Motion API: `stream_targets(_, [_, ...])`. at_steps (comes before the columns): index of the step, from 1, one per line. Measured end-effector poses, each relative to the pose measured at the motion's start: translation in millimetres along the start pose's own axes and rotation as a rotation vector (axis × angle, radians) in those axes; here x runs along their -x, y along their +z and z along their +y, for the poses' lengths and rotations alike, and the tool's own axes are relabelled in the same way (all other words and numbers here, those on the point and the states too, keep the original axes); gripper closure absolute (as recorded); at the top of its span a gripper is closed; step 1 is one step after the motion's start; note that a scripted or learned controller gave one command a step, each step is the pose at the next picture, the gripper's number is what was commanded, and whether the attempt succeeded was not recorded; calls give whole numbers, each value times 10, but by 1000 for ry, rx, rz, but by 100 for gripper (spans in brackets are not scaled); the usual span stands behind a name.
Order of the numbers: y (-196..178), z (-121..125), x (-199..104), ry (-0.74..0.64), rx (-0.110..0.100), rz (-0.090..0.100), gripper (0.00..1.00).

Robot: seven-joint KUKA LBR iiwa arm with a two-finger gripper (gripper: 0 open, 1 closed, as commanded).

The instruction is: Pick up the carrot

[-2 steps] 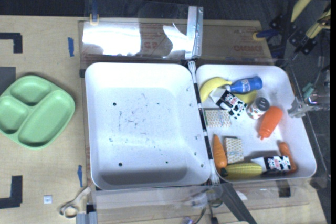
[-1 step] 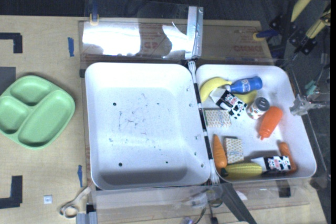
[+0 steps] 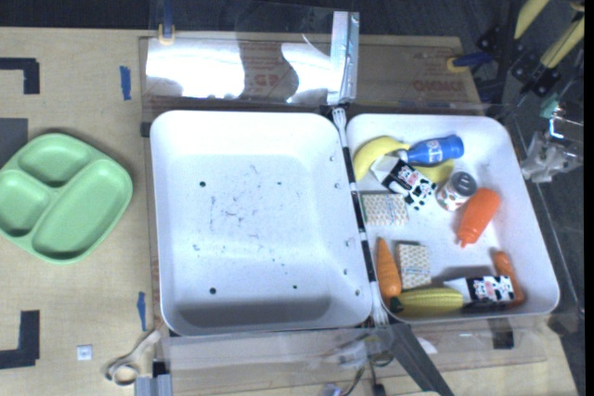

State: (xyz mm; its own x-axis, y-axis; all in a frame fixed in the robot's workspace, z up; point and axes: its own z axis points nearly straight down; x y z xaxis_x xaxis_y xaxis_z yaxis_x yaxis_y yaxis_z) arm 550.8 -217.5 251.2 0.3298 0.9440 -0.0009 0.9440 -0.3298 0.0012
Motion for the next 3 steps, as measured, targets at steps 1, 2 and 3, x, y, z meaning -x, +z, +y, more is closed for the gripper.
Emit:
stream_targets(1, [-1284,385,-235,396,-1,0,100])
stream_targets(2, [-1836,305,-191,1011,-2,-1,100])
stream_targets(3, [-1837,549,-149,1029,-2,0,100])
